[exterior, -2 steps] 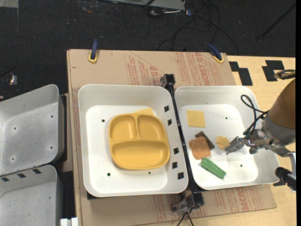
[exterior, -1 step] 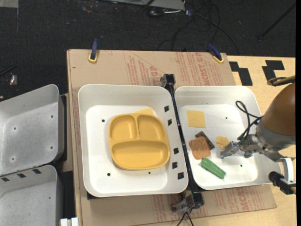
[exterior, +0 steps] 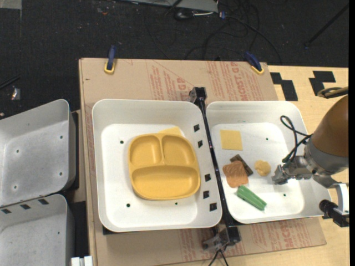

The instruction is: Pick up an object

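Your gripper (exterior: 280,176) hangs low over the right bin (exterior: 288,209), near its right wall; you cannot tell how it is set. Just to its left lies a small tan lump (exterior: 262,167), then a brown piece (exterior: 237,173), with a green stick (exterior: 251,198) toward the bin's front edge and a yellow square (exterior: 231,139) toward the back. The left bin (exterior: 111,148) holds a yellow tray (exterior: 164,166). Both bins sit on a cardboard-covered bench (exterior: 166,79) above dark floor (exterior: 44,26) with cables.
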`<action>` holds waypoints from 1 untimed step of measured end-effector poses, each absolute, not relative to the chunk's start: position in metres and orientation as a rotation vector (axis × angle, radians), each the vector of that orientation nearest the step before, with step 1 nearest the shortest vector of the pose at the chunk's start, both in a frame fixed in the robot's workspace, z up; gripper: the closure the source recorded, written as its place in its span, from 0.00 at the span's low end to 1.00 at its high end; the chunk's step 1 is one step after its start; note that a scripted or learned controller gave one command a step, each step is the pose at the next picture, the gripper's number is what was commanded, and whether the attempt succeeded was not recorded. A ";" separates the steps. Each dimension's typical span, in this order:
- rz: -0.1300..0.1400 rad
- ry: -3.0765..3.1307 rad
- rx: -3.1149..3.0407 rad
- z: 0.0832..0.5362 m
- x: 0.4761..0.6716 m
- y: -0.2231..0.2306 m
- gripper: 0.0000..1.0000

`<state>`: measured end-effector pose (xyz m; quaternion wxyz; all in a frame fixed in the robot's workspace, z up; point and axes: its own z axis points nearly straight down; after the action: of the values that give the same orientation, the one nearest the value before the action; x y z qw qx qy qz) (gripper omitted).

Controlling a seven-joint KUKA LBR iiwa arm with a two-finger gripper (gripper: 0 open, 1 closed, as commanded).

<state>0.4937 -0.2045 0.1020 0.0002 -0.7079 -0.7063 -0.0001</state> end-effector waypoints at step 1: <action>-0.002 -2.224 -2.223 0.145 0.490 -0.203 1.00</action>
<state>0.4896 -0.2034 0.1450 -0.0015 -0.7068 -0.7074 -0.0006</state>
